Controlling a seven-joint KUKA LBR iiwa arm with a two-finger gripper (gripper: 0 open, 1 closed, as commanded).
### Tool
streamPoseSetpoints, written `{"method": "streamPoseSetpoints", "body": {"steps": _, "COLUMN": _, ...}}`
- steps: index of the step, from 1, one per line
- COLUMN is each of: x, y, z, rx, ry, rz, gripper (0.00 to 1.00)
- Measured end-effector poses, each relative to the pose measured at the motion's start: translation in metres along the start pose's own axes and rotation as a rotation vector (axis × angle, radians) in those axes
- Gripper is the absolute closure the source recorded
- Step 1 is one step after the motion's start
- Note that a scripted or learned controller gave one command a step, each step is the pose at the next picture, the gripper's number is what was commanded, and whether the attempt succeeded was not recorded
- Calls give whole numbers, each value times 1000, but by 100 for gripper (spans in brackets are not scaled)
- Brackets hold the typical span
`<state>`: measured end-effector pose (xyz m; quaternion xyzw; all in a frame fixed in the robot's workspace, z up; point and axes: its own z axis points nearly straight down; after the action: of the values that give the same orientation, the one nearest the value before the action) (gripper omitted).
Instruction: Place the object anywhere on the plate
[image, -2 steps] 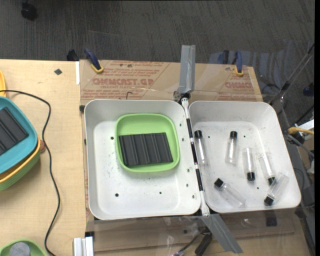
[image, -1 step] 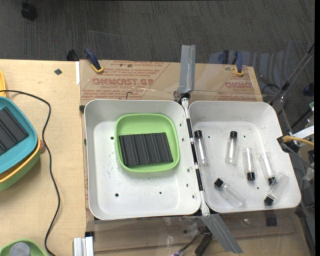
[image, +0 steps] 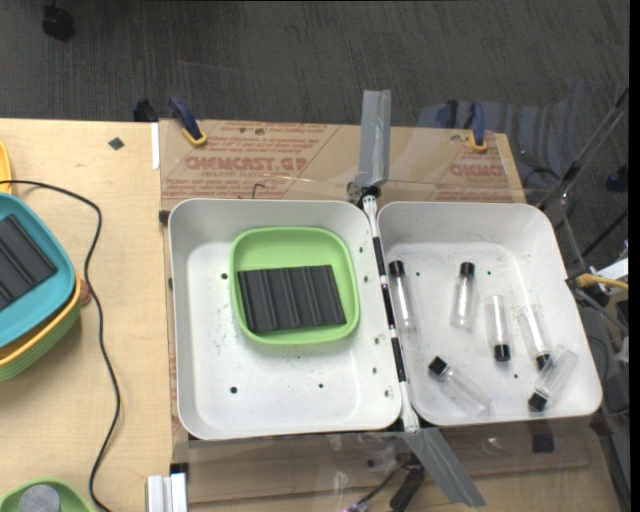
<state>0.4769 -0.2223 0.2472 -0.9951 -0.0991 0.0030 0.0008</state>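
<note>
Lying nearest the camera in the right bin (image: 575, 300), two clear vials with black caps rest near the front wall: a front vial (image: 457, 384) to the left and a corner vial (image: 552, 378) tilted toward the right. Just behind them sit two more capped vials, a middle vial (image: 497, 328) and a slanted vial (image: 530, 335), close together but seemingly not touching, though the clear glass makes that hard to judge. Farther back, a short vial (image: 463, 293) lies alone, and a long vial (image: 398, 292) lies along the divider between the bins.

All six vials are in the right bin, well apart from the green plate (image: 342, 250), which sits in the back half of the left bin (image: 195, 350) and carries a dark ribbed pad (image: 290, 298). Whether the claw is apart or together cannot be told from this view.

A black cable (image: 100, 330) trails across the wooden counter (image: 120, 200) to the left, beside a stack of teal and yellow trays (image: 55, 300). Beyond the bins, a printed cardboard sheet (image: 250, 155) is held by two blue-handled clamps (image: 187, 120), with a grey metal post (image: 375, 140) rising between the bins.
</note>
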Motion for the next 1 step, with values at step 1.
{"method": "streamPoseSetpoints", "body": {"steps": 1, "x": 0, "y": 0, "z": 1, "rx": 0, "ry": 1, "rz": 1, "gripper": 0}}
